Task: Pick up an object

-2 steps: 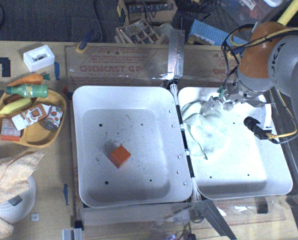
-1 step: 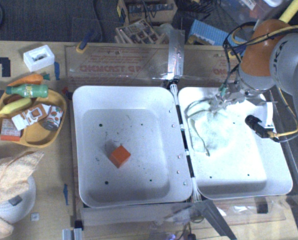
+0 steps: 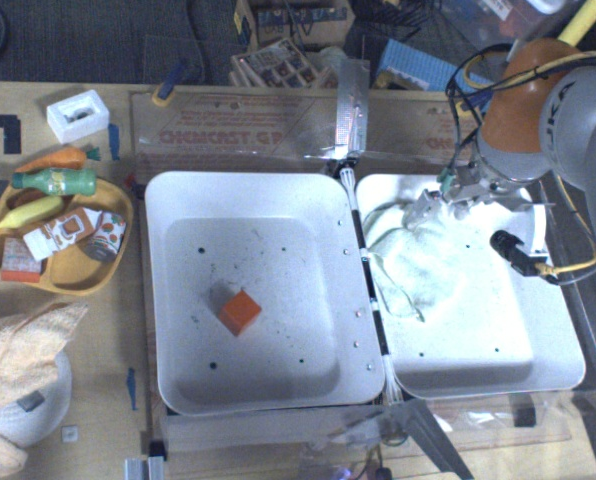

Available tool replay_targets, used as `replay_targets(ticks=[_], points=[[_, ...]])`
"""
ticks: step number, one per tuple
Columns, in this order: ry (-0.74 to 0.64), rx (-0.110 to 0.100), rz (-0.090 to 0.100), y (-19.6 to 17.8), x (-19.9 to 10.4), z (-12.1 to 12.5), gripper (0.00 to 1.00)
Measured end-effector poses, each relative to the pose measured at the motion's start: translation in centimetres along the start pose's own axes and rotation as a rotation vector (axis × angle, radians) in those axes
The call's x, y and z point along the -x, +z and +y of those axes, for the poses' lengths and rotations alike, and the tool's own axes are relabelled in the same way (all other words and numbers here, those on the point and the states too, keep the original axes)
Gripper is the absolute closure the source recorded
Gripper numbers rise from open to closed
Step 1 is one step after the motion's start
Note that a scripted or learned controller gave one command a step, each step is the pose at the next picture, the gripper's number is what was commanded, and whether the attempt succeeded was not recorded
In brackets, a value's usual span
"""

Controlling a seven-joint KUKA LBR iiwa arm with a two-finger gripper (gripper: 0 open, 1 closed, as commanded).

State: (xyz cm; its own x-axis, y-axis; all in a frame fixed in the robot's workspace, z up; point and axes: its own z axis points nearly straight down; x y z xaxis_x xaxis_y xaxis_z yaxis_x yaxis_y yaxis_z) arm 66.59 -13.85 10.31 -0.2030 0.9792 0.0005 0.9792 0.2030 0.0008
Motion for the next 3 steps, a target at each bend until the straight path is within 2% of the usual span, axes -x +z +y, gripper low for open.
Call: replay_targets(ticks=[1, 2, 3], points=[[-0.088, -0.008, 0.002, -7.8, -7.8, -3.1, 0.0], [0.121, -0.004, -0.002, -4.4, -1.1, 0.2, 0.0], [0.061, 0.007, -0.001, 1.3, 2.2, -0.5, 0.0]])
